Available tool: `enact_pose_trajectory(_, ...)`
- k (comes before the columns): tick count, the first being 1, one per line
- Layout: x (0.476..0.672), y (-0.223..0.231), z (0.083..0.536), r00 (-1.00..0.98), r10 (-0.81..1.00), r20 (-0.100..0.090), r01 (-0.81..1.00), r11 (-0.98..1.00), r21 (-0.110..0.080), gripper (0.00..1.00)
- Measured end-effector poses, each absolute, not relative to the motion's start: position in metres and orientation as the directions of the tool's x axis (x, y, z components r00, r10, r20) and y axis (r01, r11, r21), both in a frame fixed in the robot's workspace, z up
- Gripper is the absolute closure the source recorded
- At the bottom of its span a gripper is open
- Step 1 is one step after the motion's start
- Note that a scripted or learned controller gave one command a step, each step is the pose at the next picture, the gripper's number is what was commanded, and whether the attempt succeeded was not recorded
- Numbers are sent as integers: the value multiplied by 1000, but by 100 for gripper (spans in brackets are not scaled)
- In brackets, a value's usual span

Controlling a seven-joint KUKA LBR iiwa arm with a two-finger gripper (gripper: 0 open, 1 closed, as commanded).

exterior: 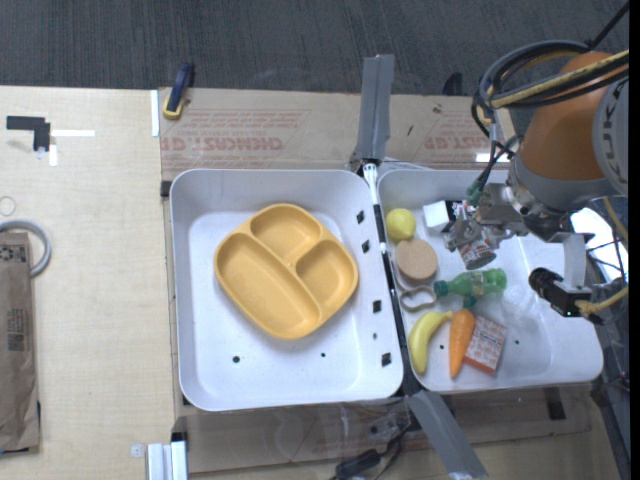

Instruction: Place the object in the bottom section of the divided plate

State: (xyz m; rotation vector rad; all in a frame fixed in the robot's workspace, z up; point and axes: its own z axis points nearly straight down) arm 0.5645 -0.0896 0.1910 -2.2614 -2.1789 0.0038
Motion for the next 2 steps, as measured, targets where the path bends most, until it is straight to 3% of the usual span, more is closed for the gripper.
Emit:
enact_pose_trajectory(1,531,-18,193,76,997,-1,997,-76,-4,100)
enact_pose_trajectory(2,546,56,229,-61,998,-2,998,61,-2,100)
